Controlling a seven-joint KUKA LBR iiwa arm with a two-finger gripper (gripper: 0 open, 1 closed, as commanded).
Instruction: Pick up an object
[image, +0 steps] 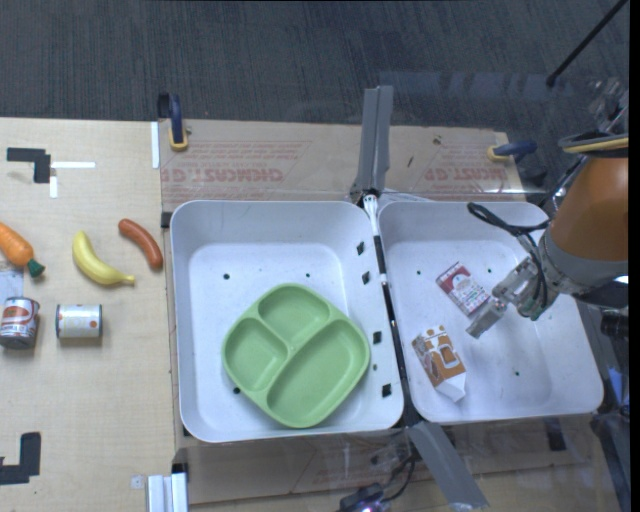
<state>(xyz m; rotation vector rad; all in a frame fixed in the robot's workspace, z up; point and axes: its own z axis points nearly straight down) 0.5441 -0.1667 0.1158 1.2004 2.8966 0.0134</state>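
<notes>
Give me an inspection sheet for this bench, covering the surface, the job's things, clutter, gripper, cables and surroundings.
Surface: wooden bench bearing left bin and right bin, side by side.
Job's things: red-and-white carton and orange-brown carton lying in the right bin; green divided plate in the left bin.
Clutter: on the bench left of the bins, banana, sausage, carrot, two cans.
Gripper: gripper over the right bin, beside the red-and-white carton, holding nothing visible.
Cables: black cable looping by the wrist.
Surroundings: clamps at the rear edge; dark floor beyond.
</notes>
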